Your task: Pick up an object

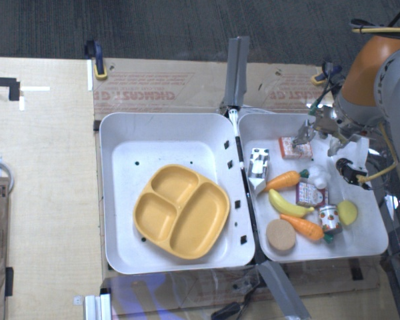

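Note:
The right bin (377,245) holds several small items. Among them are a pink box (293,148), a silvery carton (258,162), two carrots (283,180) (303,227), a banana (288,205), a tan round disc (281,236), a red-and-white packet (310,193), a small can (329,217) and a yellow lemon (347,212). My gripper (320,140) hangs over the bin's far right part, just right of the pink box. It is open, with nothing between its fingers.
In the left bin (120,139) lies a yellow divided plate (181,210). A grey divider post (237,72) rises between the bins at the back. The arm's cables (360,169) hang over the right bin's right edge.

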You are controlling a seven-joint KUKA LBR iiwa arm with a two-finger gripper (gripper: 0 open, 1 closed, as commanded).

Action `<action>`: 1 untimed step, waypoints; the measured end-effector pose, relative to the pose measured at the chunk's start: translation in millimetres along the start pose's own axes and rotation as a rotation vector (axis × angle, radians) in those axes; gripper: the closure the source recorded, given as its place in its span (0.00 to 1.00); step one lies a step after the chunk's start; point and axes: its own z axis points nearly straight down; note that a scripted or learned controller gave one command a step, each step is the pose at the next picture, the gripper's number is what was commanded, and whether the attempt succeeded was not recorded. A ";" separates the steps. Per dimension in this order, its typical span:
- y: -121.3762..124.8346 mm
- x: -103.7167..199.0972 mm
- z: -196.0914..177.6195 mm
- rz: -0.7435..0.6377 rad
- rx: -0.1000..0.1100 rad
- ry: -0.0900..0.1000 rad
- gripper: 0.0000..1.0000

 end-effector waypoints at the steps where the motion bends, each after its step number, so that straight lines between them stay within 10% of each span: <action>1: 26.3 -34.1 -81.1 -0.174 0.009 0.003 0.00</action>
